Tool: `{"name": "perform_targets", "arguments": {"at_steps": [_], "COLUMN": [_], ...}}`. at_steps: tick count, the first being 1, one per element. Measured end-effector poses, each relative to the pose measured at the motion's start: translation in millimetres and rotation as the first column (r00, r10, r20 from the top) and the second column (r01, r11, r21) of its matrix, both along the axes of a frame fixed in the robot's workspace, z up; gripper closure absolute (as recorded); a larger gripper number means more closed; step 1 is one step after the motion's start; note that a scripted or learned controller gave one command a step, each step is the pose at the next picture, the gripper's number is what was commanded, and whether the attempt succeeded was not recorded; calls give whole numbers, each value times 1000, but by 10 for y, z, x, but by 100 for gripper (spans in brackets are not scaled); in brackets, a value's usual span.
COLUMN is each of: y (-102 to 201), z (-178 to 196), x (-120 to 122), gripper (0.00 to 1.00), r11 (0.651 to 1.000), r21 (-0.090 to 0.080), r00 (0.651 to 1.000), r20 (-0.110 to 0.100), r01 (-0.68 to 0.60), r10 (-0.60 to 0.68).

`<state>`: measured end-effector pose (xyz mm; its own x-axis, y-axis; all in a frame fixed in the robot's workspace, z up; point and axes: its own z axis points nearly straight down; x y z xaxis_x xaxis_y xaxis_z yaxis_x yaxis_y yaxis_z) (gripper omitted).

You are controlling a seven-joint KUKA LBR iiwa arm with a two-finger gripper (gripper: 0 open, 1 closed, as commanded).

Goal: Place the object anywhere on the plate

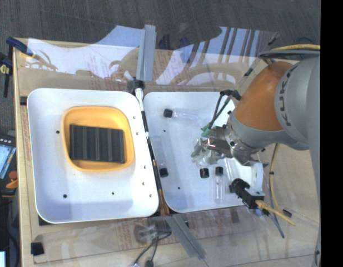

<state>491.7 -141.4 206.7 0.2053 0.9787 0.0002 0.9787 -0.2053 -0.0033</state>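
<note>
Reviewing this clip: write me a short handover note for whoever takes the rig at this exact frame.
Gripper: low over the right bin, among small clear vials with black caps; finger state and any hold cannot be told.
Plate: yellow, with a dark ribbed insert, sits in the left bin; no vial on it.
Done: nothing placed yet.
Left: secure one vial, carry it across the divider, set it on the plate.

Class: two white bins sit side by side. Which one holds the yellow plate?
The left bin holds the yellow plate. The right bin, where the gripper works, contains small clear vials with black caps instead.
</note>
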Motion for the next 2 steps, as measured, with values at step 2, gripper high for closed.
{"name": "perform_targets", "arguments": {"at_steps": [2], "y": [466], "z": [317], "x": [959], "gripper": [100], "r11": [959], "r21": [0], "r00": [959], "r20": [1], "r01": [-285], "r10": [285]}}
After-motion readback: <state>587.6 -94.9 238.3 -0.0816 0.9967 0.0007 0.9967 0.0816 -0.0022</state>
